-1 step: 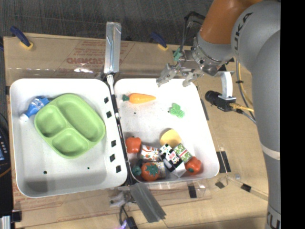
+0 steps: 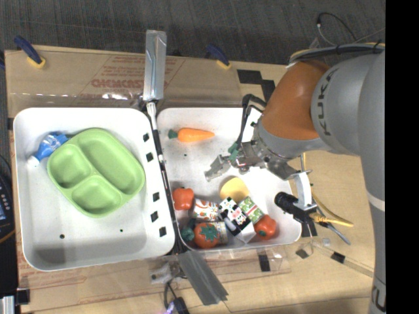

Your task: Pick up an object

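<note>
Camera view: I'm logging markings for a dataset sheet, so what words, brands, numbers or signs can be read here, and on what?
"KUKA" in dark letters on the grey arm, partly cut off.
Red print on the cardboard behind the bins: upside down and too blurred to read.
Printed small cartons in the right bin: too small to read.

Reads "KUKA" in grey letters on the arm (image 2: 334, 103), up and right of the claw (image 2: 226, 165). Faint red print on the cardboard (image 2: 118, 77), far up-left, illegible.
</note>
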